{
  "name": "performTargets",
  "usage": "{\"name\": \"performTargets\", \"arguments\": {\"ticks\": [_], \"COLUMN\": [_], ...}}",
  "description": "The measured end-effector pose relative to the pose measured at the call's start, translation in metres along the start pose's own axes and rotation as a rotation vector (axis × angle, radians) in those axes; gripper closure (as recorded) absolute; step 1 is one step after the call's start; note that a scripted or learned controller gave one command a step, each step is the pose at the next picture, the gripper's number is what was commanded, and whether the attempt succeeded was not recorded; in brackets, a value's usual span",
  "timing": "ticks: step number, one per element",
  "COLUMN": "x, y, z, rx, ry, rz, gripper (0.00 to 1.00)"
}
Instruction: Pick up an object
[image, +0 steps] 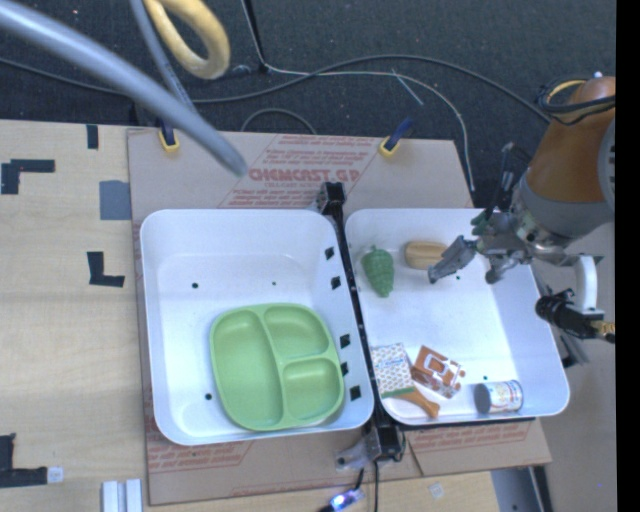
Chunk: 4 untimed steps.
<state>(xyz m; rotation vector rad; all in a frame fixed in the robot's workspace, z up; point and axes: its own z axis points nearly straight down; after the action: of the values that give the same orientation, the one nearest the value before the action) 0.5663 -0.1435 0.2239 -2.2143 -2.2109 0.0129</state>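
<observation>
Two bins (160, 300): one green tray (275, 365) left, five small items right, under the empty, open hand (470, 262).

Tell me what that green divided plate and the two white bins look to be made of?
Green divided plate: probably moulded plastic, matte, one even colour with soft rounded compartment ridges. Left bin and right bin: likely thin formed plastic, smooth with slight sheen and rounded corners, though I can't be sure.

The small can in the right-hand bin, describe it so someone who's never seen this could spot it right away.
Start at the right bin and follow it to its near right corner. The can lies there on its side, silvery with a dark end. Unlike the flat printed packets beside it, it is round and metallic.
</observation>
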Motion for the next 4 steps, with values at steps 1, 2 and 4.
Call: {"name": "performTargets", "arguments": {"ticks": [1, 2, 4], "x": [0.0, 0.01, 0.012], "y": [0.002, 0.0, -0.007], "z": [-0.006, 0.052, 0.143], "rx": [-0.011, -0.006, -0.01], "ry": [-0.002, -0.002, -0.004], "rz": [-0.004, -0.003, -0.003], "gripper": [0.0, 0.0, 0.0]}}
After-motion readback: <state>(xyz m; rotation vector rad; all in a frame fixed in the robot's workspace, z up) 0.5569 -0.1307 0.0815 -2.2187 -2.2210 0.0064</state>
